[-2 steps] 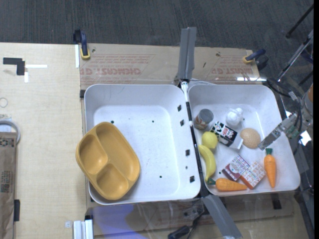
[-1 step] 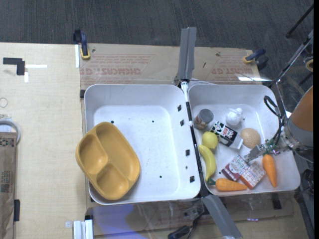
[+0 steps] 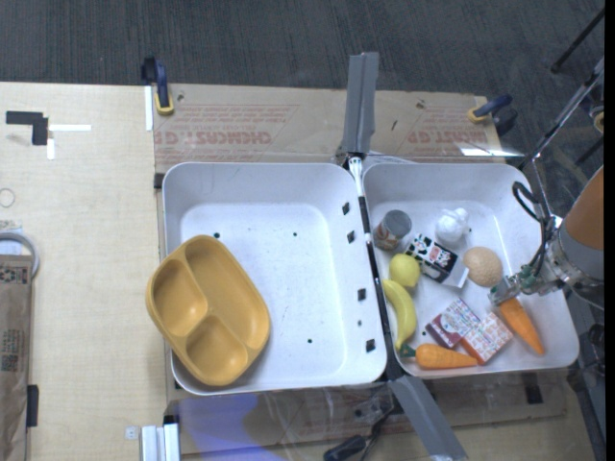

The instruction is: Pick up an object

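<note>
Two white bins sat side by side on the worktop [image 3: 86, 257]. The left bin [image 3: 279, 185] held a yellow plate [image 3: 207, 310] with three parts, tipped over the bin's left rim.

The right bin [image 3: 432, 173] held many small things. A yellow banana [image 3: 401, 310] lay along its left side, with a lemon [image 3: 405, 270] just above it. A small brown can [image 3: 393, 229] stood near the top left. A little black and white carton [image 3: 434, 257] lay in the middle, and a white crumpled thing [image 3: 452, 226] sat above it. A tan egg shape [image 3: 483, 265] was just right of the carton. A red and white packet [image 3: 468, 329] lay lower down. One orange carrot [image 3: 445, 357] lay by the bottom edge.

The arm came in from the right. Its end effector [image 3: 517, 286] was low in the right bin, right at the top end of a second carrot [image 3: 524, 326]. Its state was too small to make out.
</note>
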`<state>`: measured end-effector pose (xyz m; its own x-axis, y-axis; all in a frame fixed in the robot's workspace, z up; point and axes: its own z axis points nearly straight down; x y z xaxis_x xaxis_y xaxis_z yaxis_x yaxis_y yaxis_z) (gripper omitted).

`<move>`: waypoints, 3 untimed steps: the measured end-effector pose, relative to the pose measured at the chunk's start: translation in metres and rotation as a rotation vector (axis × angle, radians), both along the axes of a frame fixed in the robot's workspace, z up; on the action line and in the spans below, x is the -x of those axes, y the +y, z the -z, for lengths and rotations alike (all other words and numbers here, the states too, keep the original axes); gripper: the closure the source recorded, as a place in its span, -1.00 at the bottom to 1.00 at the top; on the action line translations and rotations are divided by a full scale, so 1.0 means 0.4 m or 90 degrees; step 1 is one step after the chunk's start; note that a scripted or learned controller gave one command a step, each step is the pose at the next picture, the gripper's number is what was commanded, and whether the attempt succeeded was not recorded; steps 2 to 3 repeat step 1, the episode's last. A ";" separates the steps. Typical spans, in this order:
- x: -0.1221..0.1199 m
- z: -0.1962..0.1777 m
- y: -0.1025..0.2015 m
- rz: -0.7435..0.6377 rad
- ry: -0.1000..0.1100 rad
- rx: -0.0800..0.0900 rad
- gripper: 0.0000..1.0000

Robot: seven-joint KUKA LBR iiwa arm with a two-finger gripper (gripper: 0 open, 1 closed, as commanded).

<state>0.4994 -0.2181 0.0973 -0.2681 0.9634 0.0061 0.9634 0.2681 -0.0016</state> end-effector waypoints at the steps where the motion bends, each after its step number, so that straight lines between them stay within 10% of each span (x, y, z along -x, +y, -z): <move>1: -0.046 -0.231 0.115 -0.025 -0.002 0.004 1.00; 3: -0.046 -0.231 0.115 -0.025 -0.002 0.004 1.00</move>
